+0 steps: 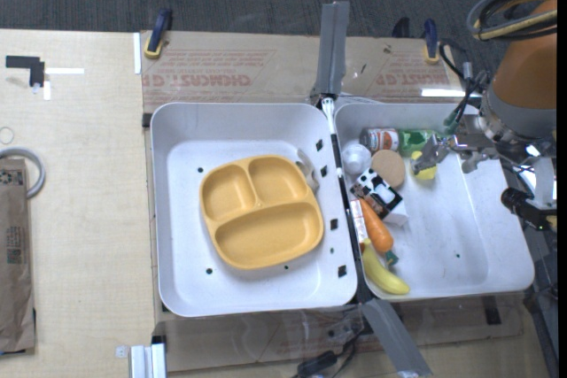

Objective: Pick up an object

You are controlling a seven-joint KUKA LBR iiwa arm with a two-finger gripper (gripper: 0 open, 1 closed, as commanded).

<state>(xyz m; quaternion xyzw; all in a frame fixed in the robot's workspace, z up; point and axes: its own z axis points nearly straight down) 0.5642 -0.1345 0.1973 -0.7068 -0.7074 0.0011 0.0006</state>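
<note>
Banana (384, 273): yellow, lying in the right bin (461, 266) at its near left corner, close against the left wall.

Carrot (376, 227): orange with a green top, just behind the banana, running along the same left wall; its green end touches the banana.

Black-and-white item (379, 189): small, patterned like a cow, behind the carrot; what it is cannot be made out.

Round tan object (387, 165): just behind the black-and-white item, toward the far left part of the right bin.

Pale rounded object (355, 158): beside the tan one, against the left wall.

Can (382, 139): lying on its side at the far wall of the right bin, with a green item (414, 140) just to its right.

Small yellow piece (426, 173): near the far wall, just under the gripper.

Gripper (429, 157): low over the far part of the right bin, near the green item and the yellow piece; whether its pincer is apart or together cannot be told, and nothing is seen between the fingers.

Divided plate (261, 212): yellow-orange, three compartments, in the middle of the left bin (177, 217).

Brown paper bag (15, 252): on the bench at its left edge, well apart from both bins.
</note>
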